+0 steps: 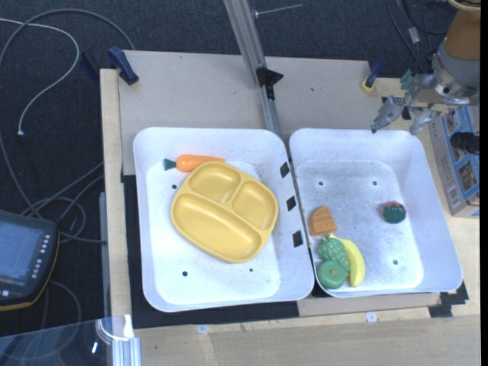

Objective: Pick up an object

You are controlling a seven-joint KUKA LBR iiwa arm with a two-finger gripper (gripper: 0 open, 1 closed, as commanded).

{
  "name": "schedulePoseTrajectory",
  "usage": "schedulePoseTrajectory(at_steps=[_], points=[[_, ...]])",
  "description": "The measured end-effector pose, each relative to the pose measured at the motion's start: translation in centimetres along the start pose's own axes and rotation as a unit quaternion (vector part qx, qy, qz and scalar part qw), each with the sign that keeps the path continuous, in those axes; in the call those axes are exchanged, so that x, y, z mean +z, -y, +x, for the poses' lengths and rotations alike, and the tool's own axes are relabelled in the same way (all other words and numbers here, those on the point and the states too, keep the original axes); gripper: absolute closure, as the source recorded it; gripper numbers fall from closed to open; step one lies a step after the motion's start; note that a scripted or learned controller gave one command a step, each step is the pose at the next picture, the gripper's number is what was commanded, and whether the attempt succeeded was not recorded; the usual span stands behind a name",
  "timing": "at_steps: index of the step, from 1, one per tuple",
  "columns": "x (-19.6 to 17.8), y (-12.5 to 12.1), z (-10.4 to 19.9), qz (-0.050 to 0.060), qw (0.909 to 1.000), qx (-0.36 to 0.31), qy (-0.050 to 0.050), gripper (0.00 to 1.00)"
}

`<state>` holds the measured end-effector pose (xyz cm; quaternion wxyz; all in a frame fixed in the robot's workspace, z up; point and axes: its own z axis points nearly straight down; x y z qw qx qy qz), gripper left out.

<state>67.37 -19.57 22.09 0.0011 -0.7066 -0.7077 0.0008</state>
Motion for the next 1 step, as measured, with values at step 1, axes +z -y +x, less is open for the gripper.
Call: schedulePoseTrajectory(at_steps=[1], points=[[0.0, 0.01, -0.01, 0.0, 1.0, 0.0, 0.0, 0.0]])
